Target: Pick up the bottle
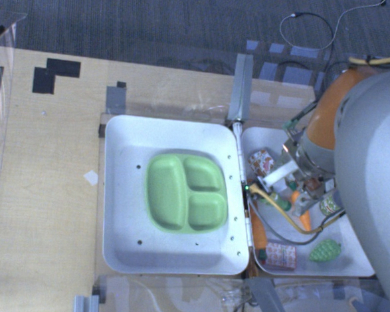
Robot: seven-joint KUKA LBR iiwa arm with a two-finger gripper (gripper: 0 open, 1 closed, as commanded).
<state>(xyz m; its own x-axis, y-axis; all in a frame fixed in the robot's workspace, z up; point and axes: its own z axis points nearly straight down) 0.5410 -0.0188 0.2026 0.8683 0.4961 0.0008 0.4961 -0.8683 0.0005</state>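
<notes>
Below the grey arm (374, 164), a red-patterned bottle (281, 256) lies sideways.

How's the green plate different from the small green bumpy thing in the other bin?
The green plate is large, smooth and split into three compartments; the green bumpy thing is small and knobbly. The plate lies mid left bin; the bumpy thing sits by the right bin's near edge. Both are green.

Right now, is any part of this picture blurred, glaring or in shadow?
In the camera view, the light is even; the green tray in the left bin is sharp, with faint shadow; pale reflections streak the left edge; the arm, close to the lens, looks soft and hides part of the right bin.
</notes>
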